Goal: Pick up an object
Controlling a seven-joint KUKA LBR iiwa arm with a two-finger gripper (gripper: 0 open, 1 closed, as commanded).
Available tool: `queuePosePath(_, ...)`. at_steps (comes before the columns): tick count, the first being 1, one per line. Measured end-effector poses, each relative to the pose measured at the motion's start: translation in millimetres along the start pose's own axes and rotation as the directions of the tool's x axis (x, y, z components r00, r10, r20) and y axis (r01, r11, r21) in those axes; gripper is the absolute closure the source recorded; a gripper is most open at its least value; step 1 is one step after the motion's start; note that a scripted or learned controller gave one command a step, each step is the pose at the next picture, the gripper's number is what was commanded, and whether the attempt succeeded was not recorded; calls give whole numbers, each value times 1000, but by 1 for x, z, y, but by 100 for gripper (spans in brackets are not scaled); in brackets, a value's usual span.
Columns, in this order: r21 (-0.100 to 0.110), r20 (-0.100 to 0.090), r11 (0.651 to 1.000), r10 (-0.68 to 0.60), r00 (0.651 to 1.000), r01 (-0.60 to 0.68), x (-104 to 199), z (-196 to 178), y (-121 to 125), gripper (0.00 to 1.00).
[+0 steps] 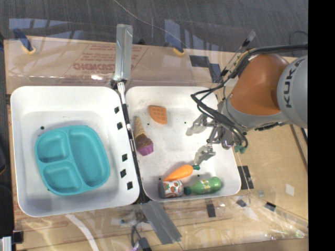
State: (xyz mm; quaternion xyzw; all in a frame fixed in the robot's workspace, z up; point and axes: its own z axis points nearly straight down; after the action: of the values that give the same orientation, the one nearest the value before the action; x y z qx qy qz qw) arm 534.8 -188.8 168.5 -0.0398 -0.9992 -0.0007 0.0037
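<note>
Beside jaws [199, 141], orange carrot [178, 172]

Dark grey carpet floor [63, 1] beyond a tan bench [293, 192] dotted with tape

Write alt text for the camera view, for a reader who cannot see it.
The robot's hand hangs open over the right bin, holding nothing, just above a toy carrot. That bin also holds a green bottle, a small can, a waffle and an ice cream cone; the left bin holds a teal divided tray.
</note>
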Motion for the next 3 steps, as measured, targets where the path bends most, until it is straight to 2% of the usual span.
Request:
queuePosePath(1,1,11,999,41,999,-41,-61,75,-6,0)
queuePosePath(2,-3,12,925,380,925,-380,-97,74,27,0)
queuePosePath(3,-3,3,735,678,735,-678,-64,76,80,0)
